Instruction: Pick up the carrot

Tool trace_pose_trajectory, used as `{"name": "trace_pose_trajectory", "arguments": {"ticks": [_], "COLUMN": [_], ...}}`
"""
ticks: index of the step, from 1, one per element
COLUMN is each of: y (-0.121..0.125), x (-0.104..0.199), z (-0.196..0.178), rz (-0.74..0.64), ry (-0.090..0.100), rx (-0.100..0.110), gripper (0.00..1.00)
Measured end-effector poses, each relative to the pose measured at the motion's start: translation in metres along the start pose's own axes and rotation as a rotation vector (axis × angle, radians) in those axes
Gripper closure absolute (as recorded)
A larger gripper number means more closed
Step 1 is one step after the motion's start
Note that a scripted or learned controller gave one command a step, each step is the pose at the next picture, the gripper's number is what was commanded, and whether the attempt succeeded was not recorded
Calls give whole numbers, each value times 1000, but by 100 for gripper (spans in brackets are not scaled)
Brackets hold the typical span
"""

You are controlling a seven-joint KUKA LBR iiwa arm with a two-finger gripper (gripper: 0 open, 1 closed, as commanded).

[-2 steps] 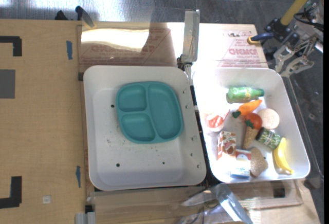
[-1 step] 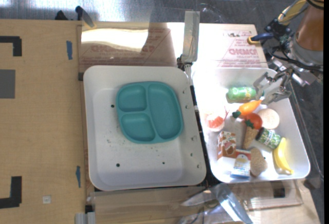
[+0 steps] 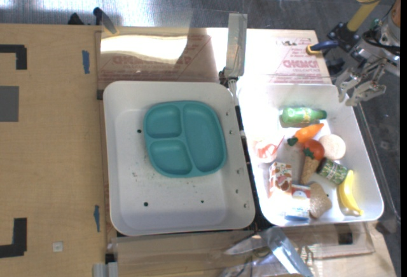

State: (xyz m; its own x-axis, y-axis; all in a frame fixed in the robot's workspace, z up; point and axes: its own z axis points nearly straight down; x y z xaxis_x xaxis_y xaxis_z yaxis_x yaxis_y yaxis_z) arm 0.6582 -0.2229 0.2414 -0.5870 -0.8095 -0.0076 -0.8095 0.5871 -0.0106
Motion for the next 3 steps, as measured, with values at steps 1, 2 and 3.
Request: {"name": "trace_pose_trajectory", "arguments": {"ticks": [1, 2, 3], "y": [-8, 12, -9], "x": [-8, 7, -8], "z": [-37, -11, -59], "rz": [-235, -229, -454], "ry": [-1, 1, -1], "rx": [-1, -9, -1], "gripper": [100, 100, 100]}}
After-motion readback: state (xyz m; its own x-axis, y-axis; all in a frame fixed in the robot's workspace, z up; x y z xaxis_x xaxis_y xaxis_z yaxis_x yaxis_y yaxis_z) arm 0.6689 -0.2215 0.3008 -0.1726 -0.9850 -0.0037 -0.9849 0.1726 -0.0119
